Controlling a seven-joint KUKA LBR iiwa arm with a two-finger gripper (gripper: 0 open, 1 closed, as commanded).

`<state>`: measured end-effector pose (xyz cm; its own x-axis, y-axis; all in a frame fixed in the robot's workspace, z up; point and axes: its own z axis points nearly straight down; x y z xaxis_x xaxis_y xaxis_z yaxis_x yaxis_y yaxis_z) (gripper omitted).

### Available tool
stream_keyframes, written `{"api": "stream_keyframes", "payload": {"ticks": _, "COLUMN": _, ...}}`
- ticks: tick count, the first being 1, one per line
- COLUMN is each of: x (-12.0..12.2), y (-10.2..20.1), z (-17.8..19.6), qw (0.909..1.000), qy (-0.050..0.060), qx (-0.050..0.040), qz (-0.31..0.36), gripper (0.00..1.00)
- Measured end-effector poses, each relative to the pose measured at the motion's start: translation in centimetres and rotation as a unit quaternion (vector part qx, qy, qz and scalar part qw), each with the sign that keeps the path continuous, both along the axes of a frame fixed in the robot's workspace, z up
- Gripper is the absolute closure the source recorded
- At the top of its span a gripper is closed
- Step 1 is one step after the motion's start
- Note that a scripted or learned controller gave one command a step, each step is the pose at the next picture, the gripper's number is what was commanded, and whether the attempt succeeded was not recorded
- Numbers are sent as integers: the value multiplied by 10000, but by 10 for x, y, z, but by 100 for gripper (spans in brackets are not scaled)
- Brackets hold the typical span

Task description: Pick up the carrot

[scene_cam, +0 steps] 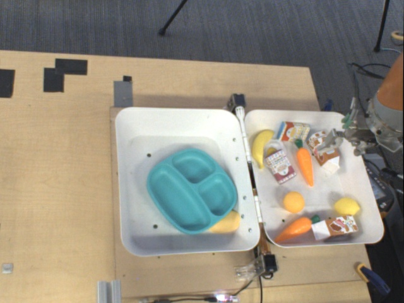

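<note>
Carrot (305, 166): smooth orange taper, lying free.
Claw (351, 133): I can't tell its opening from here.

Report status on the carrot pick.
Gripper at right bin's far right edge, holding nothing. Carrot lies mid-bin, untouched. Cartons flank it; second carrot near front.

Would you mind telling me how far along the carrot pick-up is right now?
Nothing looks done yet: one carrot lies in the right bin and another carrot sits near its front edge. The hand is at the bin's right rim, with nothing seen between its fingers. Reaching, gripping and lifting remain.
</note>
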<state>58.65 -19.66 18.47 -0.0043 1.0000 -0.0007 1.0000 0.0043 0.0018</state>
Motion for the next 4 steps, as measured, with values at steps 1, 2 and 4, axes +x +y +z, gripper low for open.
{"api": "stream_keyframes", "payload": {"ticks": 1, "x": 16, "y": 28, "z": -75, "qw": 9980, "qy": -100, "qx": -48, "qz": 629, "gripper": 0}}
{"api": "stream_keyframes", "payload": {"ticks": 2, "x": 6, "y": 48, "z": -79, "qw": 9960, "qy": -132, "qx": -55, "qz": 880, "gripper": 0}}
{"api": "stream_keyframes", "payload": {"ticks": 4, "x": 7, "y": 40, "z": -79, "qw": 9995, "qy": -171, "qx": -84, "qz": -265, "gripper": 0}}
